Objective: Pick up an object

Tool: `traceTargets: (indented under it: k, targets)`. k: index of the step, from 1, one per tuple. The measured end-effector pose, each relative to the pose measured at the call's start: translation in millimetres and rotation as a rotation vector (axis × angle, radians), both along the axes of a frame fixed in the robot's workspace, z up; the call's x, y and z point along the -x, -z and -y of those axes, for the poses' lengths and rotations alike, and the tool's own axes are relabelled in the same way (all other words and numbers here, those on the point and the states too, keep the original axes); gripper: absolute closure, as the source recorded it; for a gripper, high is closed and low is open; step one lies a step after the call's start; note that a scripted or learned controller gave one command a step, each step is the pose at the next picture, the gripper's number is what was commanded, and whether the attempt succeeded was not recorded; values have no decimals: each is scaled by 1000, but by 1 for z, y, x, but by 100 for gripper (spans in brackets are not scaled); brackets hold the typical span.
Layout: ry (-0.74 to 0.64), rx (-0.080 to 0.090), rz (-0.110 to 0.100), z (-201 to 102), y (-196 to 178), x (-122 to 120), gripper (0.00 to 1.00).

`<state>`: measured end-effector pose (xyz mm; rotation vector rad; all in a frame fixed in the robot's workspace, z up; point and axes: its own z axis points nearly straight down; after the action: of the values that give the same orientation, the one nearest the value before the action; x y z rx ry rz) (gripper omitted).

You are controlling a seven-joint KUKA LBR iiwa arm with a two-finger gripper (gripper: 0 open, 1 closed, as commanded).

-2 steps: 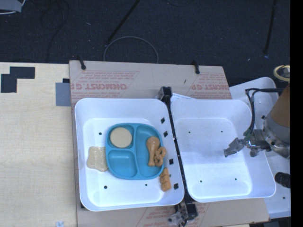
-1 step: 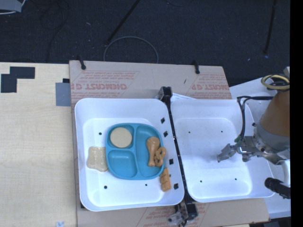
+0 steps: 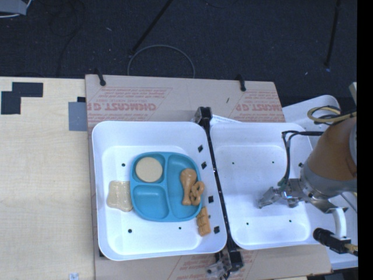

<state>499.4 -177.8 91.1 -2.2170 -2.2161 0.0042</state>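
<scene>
The things that could be picked up all lie in the left bin (image 3: 105,156), left of the frame's centre. A blue divided tray (image 3: 152,206) sits on its floor, with a round tan disc (image 3: 148,169) in its upper left compartment and a brown pretzel-like piece (image 3: 191,186) lying lengthwise in its right compartment; the lower left compartment shows bare blue. Just off the tray's left edge, touching or nearly touching it, lies a pale bread-like slice (image 3: 119,195). At the tray's lower right corner a small brown chunk (image 3: 203,221) rests on the bin floor, close to the black divider (image 3: 213,179) that runs between the two bins.

The gripper (image 3: 269,199) is well apart from all of these, low over the floor of the right bin (image 3: 250,156), towards that bin's right side in the lower right of the frame. Its metal fingers (image 3: 266,200) point left and look spread somewhat, with nothing between them. Behind them the grey wrist and the orange band (image 3: 335,156) of the arm fill the right edge of the frame, with black cable looping above.

Both bins rest on a brown cardboard sheet (image 3: 175,101) printed with red lettering, and this lies on a pale wooden worktop (image 3: 41,185) that carries dark square marks at the upper left.
</scene>
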Motion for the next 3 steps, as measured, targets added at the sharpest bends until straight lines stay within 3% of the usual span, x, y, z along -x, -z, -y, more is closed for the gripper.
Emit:
traceTargets:
  k: [1, 3]
  targets:
    - [5, 1, 2, 1, -13, 0, 100]
    - [1, 4, 9, 13, -125, 8, 100]
